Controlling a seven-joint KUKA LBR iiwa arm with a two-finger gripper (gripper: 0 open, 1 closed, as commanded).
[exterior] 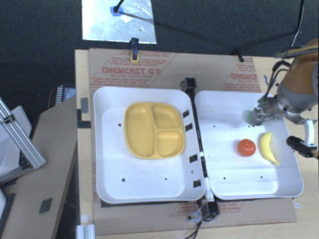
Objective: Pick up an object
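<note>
A red tomato-like ball (246, 147) lies in the right bin (224, 133), with a yellow banana (268, 148) just to its right. My gripper (255, 117) hangs over the bin's upper right part, above and slightly right of the red ball and apart from both objects. Nothing shows between its fingers.
The left bin (107, 148) holds a yellow divided plate (153, 130). A black clamp strip (195, 133) runs between the two bins. The arm's grey body and orange band (301, 73) fill the right edge. A silver sheet (119, 14) lies beyond the bench.
</note>
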